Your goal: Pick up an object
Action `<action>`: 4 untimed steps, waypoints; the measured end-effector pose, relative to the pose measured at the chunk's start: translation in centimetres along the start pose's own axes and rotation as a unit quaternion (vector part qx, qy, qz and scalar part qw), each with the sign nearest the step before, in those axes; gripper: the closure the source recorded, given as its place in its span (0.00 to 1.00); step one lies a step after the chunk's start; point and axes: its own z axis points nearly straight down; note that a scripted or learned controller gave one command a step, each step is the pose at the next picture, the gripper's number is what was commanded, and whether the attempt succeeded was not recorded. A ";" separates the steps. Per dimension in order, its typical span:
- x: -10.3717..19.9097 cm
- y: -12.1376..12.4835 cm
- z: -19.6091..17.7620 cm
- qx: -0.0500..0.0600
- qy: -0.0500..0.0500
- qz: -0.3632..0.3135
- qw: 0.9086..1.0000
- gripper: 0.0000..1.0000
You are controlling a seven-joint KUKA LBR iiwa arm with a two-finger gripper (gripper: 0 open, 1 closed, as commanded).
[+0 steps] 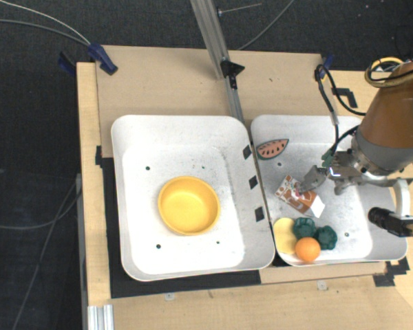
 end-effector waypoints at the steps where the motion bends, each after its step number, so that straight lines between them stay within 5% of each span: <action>1: -0.1 1.1 4.6 -0.003 0.001 0.000 1.000 0.00; 2: -0.1 1.4 2.8 -0.009 0.001 0.000 1.000 1.00; 4: -0.6 2.3 -8.5 -0.013 -0.004 -0.001 1.000 1.00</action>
